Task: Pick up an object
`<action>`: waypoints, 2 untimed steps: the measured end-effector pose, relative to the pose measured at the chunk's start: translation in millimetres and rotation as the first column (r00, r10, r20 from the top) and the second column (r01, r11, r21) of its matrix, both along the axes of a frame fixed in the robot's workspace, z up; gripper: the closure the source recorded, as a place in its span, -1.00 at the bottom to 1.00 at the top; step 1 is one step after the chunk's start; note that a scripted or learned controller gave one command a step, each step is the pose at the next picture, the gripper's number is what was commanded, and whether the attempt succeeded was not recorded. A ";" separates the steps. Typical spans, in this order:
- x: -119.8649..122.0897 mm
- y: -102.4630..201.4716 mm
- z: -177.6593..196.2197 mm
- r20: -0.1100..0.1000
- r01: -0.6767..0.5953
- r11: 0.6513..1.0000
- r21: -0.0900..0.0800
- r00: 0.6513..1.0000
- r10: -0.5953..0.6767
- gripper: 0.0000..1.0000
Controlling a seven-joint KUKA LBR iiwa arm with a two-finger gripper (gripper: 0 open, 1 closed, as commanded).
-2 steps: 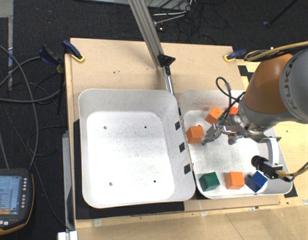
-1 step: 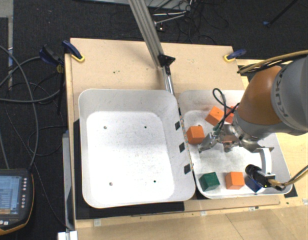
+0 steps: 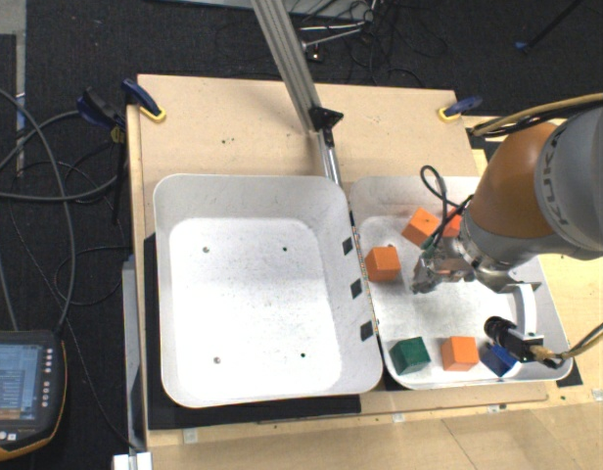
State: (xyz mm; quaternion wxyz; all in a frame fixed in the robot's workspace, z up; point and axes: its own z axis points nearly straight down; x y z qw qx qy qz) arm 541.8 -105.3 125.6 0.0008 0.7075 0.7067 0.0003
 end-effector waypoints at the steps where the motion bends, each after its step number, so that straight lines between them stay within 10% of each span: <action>1: 0.4 -5.2 62.5 0.006 -0.003 1.000 -0.001 1.000 0.003 1.00; 2: -1.8 3.0 120.6 0.006 -0.005 1.000 -0.001 1.000 0.005 1.00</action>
